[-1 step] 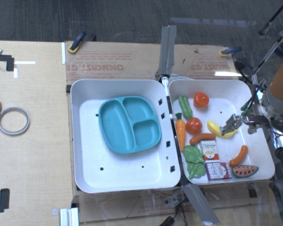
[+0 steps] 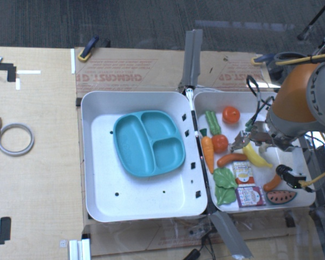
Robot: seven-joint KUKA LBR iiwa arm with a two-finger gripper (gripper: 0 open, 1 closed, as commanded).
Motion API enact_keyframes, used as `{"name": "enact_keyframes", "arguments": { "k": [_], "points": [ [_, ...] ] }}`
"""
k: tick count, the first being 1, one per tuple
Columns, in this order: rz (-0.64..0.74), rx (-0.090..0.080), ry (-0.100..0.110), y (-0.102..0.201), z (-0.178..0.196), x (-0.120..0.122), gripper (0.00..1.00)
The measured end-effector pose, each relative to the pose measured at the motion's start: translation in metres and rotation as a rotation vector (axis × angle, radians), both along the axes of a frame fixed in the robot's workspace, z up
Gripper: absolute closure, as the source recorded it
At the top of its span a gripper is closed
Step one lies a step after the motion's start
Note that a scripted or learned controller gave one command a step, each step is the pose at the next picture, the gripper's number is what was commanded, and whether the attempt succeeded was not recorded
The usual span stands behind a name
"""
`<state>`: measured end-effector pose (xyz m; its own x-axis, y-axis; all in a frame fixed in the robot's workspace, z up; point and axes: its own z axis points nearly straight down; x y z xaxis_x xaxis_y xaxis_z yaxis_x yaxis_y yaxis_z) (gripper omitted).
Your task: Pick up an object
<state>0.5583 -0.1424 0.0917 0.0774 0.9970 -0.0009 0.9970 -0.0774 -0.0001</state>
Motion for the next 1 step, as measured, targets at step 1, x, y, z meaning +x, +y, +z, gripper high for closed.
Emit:
{"name": "enact_keyframes", "arguments": {
  "k": [1],
  "points": [
    [-0.003,0.0,0.001,-0.0005,0.0084,-0.0004,1.0]
  ]
}}
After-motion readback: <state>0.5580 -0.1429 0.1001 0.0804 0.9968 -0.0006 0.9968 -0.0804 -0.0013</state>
